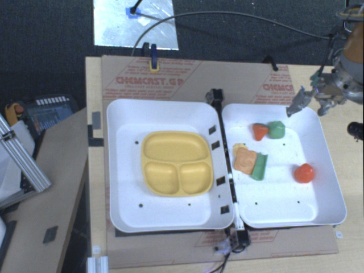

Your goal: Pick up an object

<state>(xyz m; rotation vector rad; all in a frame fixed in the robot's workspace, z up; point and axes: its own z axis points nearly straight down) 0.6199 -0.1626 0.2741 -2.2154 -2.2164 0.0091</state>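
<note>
My gripper (311, 106) hangs open over the far right corner of the right bin (324, 209), its two fingers spread apart with nothing between them. Below and left of it lie a small orange-red piece (260, 131) and a green round piece (276, 129), side by side. Nearer the bin's middle sit an orange block (245, 160) and a green stick (260, 166), touching each other. A red ball (303, 173) rests toward the right wall.
The left bin (122, 124) holds a yellow three-compartment tray (176, 162). A black hinge strip (223, 158) runs between the bins. Cables cross the dark floor behind the bench, and a silver plate (135, 16) lies at the back left.
</note>
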